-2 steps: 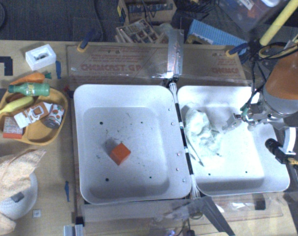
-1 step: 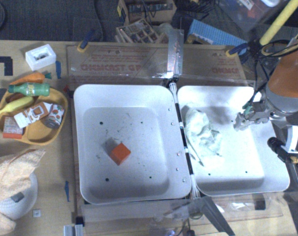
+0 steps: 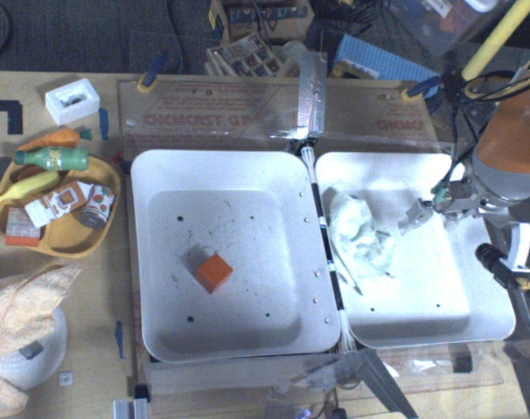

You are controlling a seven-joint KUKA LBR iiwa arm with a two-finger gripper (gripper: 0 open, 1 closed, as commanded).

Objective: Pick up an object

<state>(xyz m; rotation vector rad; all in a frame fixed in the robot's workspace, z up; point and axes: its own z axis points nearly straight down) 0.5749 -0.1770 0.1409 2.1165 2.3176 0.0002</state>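
Orange block [image 3: 215, 272] mid left bin [image 3: 160, 190], clear of walls; pincer [image 3: 419, 215] state unclear, right bin [image 3: 439, 312].

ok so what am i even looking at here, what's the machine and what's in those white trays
One camera looks down at a slant on a bench. The grey and orange shape at the right is a robot arm; its gripper hangs over the right bin, and I see nothing between its fingers. That bin holds a crumpled white and pale green cloth-like thing. The left bin holds an orange block. At far left, a yellow bowl of toy food sits on the bench.
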